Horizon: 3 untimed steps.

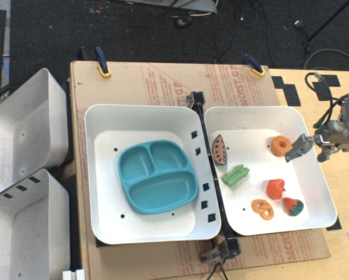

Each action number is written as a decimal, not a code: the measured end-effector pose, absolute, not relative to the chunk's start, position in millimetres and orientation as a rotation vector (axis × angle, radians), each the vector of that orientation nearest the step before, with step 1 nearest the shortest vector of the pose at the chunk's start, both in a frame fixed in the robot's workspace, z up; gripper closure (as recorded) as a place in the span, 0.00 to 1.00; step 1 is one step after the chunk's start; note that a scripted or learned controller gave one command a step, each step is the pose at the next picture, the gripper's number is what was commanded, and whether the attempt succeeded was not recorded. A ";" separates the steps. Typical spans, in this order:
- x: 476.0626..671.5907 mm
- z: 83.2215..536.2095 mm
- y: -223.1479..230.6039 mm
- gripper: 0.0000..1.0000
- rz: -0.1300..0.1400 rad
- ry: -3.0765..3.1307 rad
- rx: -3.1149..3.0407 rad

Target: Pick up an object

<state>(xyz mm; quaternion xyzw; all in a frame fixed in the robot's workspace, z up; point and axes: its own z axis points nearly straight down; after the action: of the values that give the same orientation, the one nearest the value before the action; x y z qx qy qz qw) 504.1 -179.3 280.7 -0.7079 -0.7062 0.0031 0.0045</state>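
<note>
The right bin (314,214) holds several toy foods: an orange donut (280,145), a watermelon slice (219,150), a green bean pod (235,175), a red pepper (275,188), an orange pretzel (262,208) and a red strawberry with a green cap (293,206). My gripper (313,149) reaches in from the right, over the bin's right rim. It is open, with nothing between its fingers. Its left finger (299,147) sits just right of the donut, apart from it.
The left bin (104,214) holds a blue divided plate (158,175). A black divider (206,156) runs between the two bins. Two white tubs (23,150) stand off the bench at the left. Yellow clamps (103,67) hold the cardboard base at the back.
</note>
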 end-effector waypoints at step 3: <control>504.3 180.4 -170.8 0.00 0.005 -2.215 -2.219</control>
<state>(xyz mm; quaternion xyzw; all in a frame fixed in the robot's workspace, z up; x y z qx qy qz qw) 504.3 -170.8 180.4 -0.7077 -0.7065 0.0015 0.0030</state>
